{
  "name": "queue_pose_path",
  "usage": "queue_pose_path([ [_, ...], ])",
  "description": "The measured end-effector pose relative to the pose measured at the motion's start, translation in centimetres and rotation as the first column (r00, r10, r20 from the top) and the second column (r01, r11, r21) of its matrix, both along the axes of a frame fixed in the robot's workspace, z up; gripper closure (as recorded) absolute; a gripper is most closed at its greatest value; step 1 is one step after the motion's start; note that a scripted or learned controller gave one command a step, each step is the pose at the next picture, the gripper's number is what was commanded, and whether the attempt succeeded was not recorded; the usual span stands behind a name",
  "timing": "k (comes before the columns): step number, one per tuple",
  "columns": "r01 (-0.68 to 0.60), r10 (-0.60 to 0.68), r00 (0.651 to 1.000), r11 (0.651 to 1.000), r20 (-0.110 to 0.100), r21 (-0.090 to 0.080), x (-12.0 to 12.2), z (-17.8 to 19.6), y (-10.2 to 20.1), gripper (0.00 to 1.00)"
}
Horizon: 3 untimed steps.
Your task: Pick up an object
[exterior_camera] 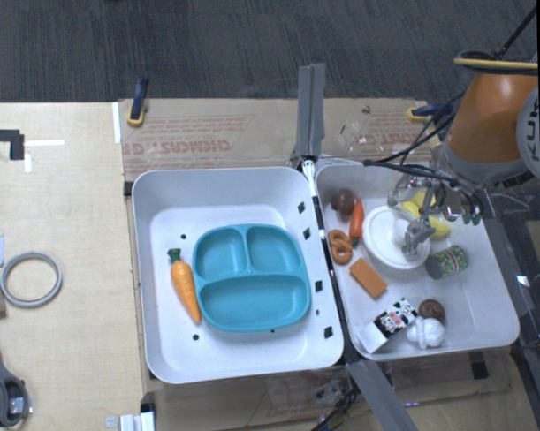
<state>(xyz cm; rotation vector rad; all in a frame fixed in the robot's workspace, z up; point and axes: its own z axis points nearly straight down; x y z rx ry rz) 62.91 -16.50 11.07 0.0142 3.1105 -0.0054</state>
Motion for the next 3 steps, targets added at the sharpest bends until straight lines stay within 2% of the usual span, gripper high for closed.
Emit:
queue_pose_path([
  [1,-0.043,0.043,0.999,0.999,-0.012,-0.002,2.4,-0.5,-2.3,0.0],
  [2,-0.032,0.032,0.999,0.999,-0.008,-0.005,1.8,-0.5,-2.3,0.0],
  [3,0.042,-0.042,0.999,0.999,-0.006,-0.005,1.0,-0.4,-1.7,0.0],
])
